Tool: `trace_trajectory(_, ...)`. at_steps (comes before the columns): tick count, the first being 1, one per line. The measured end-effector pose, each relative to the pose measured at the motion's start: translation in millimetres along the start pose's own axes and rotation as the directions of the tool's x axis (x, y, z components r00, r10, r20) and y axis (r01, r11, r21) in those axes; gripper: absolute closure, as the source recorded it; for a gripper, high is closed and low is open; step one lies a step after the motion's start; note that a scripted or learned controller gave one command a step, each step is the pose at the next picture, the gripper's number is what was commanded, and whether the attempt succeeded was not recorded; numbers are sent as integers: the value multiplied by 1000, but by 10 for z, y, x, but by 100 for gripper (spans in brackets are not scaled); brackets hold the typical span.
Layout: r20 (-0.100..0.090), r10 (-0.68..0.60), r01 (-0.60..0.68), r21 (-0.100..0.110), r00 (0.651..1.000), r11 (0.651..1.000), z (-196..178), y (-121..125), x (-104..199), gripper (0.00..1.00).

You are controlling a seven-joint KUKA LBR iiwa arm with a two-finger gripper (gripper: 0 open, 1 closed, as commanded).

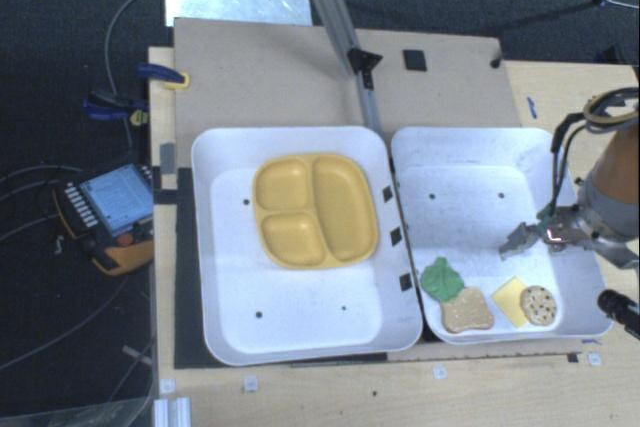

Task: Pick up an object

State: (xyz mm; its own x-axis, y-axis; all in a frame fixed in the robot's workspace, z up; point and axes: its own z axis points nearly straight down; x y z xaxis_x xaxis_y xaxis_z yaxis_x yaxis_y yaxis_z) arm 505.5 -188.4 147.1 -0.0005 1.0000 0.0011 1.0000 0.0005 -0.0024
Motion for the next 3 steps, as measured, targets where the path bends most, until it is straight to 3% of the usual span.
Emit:
trace_trajectory(1,3,-1,1,-6,1000,1000,-130,16,-5,100)
trace_trajectory(3,3,-5,5,-9,1000,1000,-1126,88,129,100)
